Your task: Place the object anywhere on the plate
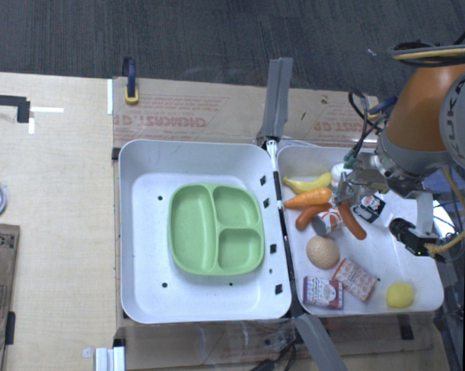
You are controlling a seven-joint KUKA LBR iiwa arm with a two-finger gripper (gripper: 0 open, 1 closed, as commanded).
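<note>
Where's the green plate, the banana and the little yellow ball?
green plate (191,236): camera view, floor of its long left compartment.
banana (309,182): camera view, middle of its curved body.
yellow ball (400,295): camera view, its centre.

Matt, seemingly plastic green plate (216,230)

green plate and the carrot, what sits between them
In the camera view, the two bins' touching walls lie between the green plate and the carrot, plus bare white floor of the left bin.
</note>
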